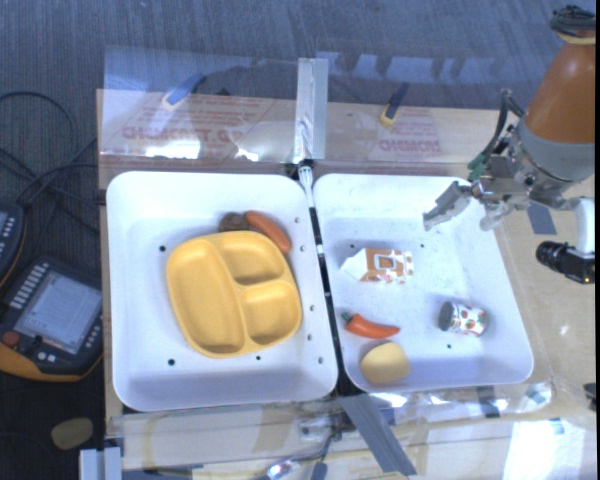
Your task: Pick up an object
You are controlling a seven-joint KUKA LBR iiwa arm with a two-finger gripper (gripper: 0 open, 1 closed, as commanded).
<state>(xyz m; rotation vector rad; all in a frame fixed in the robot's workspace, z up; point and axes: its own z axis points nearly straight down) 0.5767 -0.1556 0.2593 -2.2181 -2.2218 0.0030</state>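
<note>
Grey carpet is surrounding the tabletop (120,118), with black cables and two handheld controllers (42,318) lying off its left side. You are looking down on two white bins sitting side by side, their inner rims touching along the middle.

Left bin (140,368): a yellow divided tray (233,293) is taking up most of the floor, lying at a slant. An orange sausage-shaped piece (268,231) and a brown lump are tucked against the tray's far edge. Bare white floor is showing along the near and left walls.

Right bin (500,298): four things are sitting here, all apart from one another. A white and orange carton (382,266) is lying near the middle. An orange carrot-like piece (372,326) is lying close to the left wall, and a pale yellow round fruit (384,363) is sitting just beside it, near the front wall. A small printed can (463,318) is lying on its side toward the right. The far half of this bin is giving you open room.

Arm: it is reaching in from the right, orange band (570,88) high at the edge of the picture. The claw (460,206) is hanging over the far right corner of the right bin, well apart from all four things. One grey finger (442,209) is pointing left and down; you cannot tell from here whether the claw is released or clenched, and nothing is showing in its grip.
</note>
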